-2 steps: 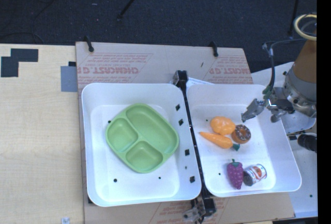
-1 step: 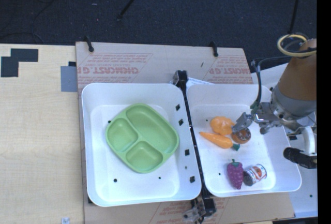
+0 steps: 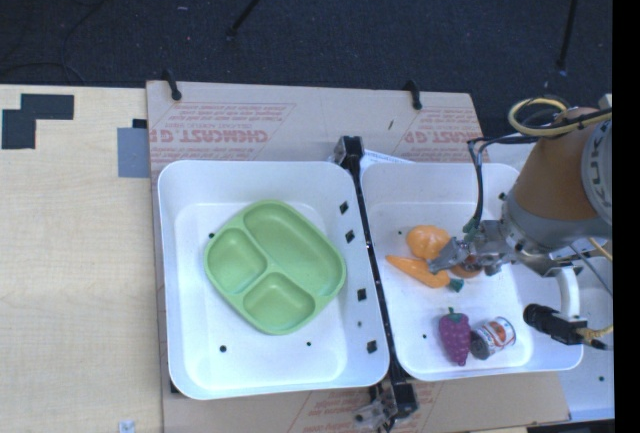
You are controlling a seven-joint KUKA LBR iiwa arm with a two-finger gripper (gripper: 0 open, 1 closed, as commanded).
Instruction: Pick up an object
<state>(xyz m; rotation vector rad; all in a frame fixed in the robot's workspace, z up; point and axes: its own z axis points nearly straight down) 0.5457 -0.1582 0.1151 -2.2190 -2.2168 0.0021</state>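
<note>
The right bin [image 3: 500, 186] holds a round orange fruit [image 3: 427, 240], an orange carrot [image 3: 416, 271] lying just below it, a purple bunch of grapes [image 3: 454, 337] and a small can [image 3: 494, 334] on its side near the front. My gripper [image 3: 455, 262] is low in this bin, reaching in from the right. Its tip is right at the carrot's right end and just right of the orange fruit. Whether anything sits in its grasp is hidden by the gripper body. A small orange and teal patch [image 3: 462, 278] shows beneath it.
A green divided plate [image 3: 275, 266] lies in the left bin [image 3: 185, 221]. A black divider with clips [image 3: 365, 261] runs between the two bins. The grapes and can lie close together at the right bin's front wall.
</note>
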